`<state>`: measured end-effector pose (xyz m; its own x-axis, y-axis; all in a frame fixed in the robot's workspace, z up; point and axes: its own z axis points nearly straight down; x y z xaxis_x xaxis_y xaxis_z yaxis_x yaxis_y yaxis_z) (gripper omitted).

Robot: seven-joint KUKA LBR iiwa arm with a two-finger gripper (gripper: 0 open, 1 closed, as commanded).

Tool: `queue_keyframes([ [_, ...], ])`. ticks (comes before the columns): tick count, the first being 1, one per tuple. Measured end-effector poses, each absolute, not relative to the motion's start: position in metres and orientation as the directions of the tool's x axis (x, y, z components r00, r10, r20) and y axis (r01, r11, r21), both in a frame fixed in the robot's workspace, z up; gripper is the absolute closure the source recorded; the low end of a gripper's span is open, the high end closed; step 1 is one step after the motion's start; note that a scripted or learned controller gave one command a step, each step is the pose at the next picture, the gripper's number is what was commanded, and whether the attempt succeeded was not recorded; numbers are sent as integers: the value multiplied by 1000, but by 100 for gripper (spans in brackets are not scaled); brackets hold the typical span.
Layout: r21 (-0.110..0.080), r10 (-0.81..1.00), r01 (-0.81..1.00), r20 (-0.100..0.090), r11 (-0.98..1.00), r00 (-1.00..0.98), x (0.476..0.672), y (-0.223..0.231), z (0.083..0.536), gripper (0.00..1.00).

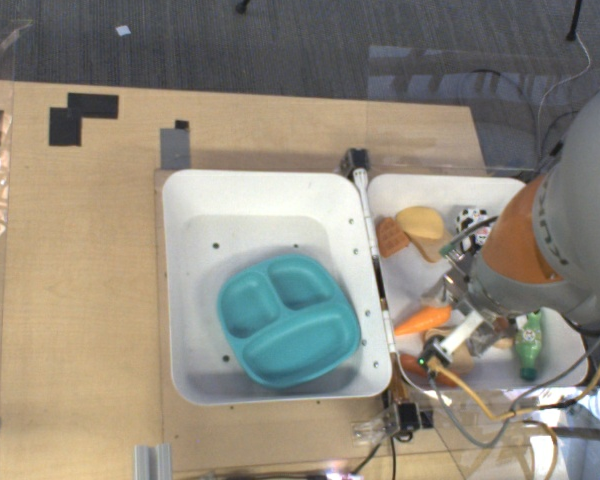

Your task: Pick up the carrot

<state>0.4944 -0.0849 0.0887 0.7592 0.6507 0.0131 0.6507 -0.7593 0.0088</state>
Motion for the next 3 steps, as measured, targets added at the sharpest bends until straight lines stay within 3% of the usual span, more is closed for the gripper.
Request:
queue_keyframes([
  [3,9,651,651,13,-759,759,494,-85,89,0],
])
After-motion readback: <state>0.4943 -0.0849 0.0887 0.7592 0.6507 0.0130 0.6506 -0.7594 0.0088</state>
